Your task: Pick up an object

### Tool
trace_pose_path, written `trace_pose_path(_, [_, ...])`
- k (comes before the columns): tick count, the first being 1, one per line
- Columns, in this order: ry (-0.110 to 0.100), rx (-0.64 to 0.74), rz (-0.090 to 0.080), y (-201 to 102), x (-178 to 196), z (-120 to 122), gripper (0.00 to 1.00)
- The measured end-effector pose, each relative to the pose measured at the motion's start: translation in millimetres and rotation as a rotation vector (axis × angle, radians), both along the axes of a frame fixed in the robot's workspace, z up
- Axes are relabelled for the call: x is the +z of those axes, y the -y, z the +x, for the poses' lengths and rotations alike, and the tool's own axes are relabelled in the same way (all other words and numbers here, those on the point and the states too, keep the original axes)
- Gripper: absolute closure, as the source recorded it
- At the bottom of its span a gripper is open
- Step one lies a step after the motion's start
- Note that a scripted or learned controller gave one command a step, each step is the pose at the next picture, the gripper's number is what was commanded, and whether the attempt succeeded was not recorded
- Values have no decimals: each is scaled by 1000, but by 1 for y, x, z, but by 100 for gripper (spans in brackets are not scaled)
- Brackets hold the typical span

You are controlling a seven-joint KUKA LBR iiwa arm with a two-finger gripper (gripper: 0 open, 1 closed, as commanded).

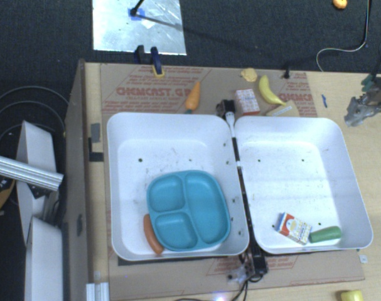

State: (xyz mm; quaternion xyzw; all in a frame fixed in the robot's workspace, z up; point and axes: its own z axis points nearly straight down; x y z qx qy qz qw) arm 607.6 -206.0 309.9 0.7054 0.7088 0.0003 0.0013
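Two shallow white bins are sitting side by side on a brown board printed with red lettering. The left bin (124, 168) is holding a blue divided plate (188, 209) toward its lower middle, and an orange sausage-shaped toy (152, 233) is lying just beside the plate's lower left edge, close to the bin's bottom wall. The right bin (341, 162) is holding two things in its lower right corner: a small printed box (293, 227) (white with red and blue marks) and a green pickle-shaped piece (325, 234), which is lying just beside the box on its right.

The gripper (364, 108) is hanging at the right edge of the frame, above and outside the right bin's upper right corner, well apart from the box and the green piece. It is small and blurred there, so whether it is spread or closed cannot be told, and nothing is visible in it.

Along the board above the bins, an orange carrot (193, 96), a small patterned carton (247, 100), a banana (268, 91) and a pale yellow lump (248, 74) are lying loose. A shiny metal sheet (139, 16) is lying on the dark floor in the upper left of the frame, and a small orange ball (339, 2) is sitting in the upper right.
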Motion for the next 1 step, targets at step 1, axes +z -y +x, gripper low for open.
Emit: trace_pose_path(1, [-6, 0, 3, -22, -84, 7, 100])
